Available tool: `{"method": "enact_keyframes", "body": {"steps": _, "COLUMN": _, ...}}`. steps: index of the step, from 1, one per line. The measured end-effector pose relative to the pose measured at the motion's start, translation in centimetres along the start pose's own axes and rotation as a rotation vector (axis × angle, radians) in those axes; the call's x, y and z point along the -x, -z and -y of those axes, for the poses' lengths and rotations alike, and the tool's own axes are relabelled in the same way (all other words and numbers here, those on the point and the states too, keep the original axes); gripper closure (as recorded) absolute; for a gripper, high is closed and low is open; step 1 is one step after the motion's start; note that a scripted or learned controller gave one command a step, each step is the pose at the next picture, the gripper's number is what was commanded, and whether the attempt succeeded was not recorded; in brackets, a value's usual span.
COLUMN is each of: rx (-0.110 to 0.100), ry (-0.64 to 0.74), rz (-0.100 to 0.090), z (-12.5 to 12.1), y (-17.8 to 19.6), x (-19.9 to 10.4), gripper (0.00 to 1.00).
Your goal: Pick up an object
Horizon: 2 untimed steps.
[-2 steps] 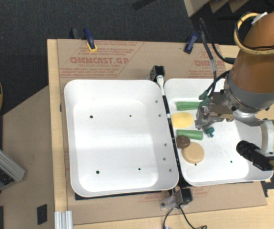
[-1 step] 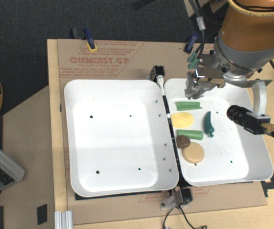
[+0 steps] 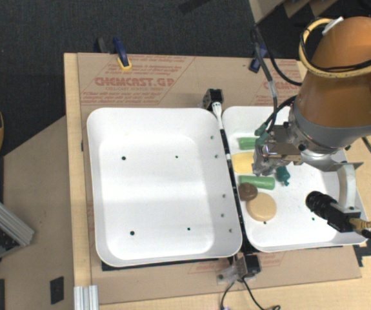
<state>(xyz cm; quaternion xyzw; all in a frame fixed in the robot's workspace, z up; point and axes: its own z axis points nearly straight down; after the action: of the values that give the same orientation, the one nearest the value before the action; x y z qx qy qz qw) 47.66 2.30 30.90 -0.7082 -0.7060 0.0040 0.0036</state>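
My gripper (image 3: 264, 165) hangs low over the right bin (image 3: 301, 234), near its left side, under the grey and orange arm. Around it lie small objects. A yellow piece (image 3: 241, 163) is just to its left. A green cylinder (image 3: 257, 183) lies right below it, with a brown lump (image 3: 247, 191) and a round tan disc (image 3: 262, 208) further toward the front. A pale green piece (image 3: 246, 142) sits behind it, and a teal piece (image 3: 282, 175) shows at its right. The arm hides the back right part of this bin.
The left bin (image 3: 108, 173) stands beside the right one, and their rims meet along a dark divider (image 3: 230, 173). Both rest on a cardboard sheet (image 3: 153, 76) held by clamps (image 3: 121, 55) at the back. Dark floor surrounds the bench.
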Motion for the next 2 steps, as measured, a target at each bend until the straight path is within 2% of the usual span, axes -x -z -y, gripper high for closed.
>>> {"method": "enact_keyframes", "body": {"steps": 1, "rx": 0.016, "ry": 0.008, "rz": -0.002, "z": -4.3, "y": 2.9, "x": -4.4, "gripper": 1.00}}
{"method": "enact_keyframes", "body": {"steps": 2, "rx": 0.002, "ry": 0.002, "rz": 0.000, "z": -5.1, "y": -3.2, "x": -4.1, "gripper": 1.00}}
